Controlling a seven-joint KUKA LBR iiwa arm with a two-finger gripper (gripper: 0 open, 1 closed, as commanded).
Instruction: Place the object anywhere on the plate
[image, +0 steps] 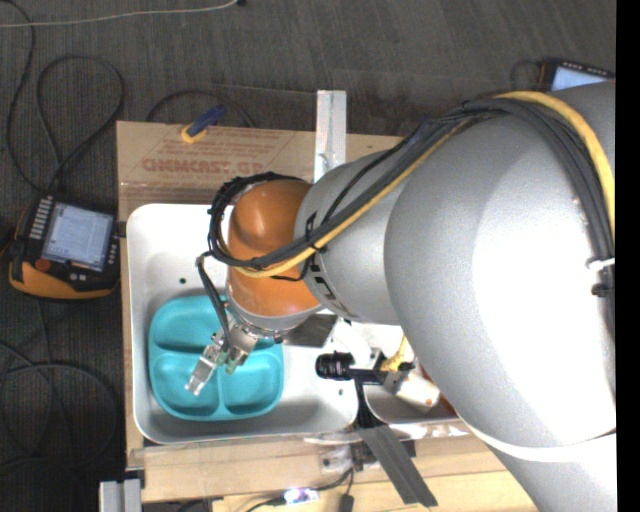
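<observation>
Took the small green bit (233, 362) tucked against the tool (205, 372) for the object, as a judgement only; too small and shadowed to name. Placed it directly above the teal plate (170, 335), over the ridge between compartments, near the plate's middle. Could not tell whether gripped, merely touching the tool, or lying on the plate. Could not tell the tool open or closed either. Found the plate in the lower-left part of the left bin (160, 235), close to the bin's wall, under the orange band (265, 240) of the arm.

Judged the step in hand as the release onto the plate. Needed, for a clean finish: lowering straight down to just above the plate floor, favouring a flat compartment over the ridge, opening gently, then lifting vertically without dragging the plate or nudging its rim. Risked a bounce out onto the bin floor with any drop from height.
</observation>
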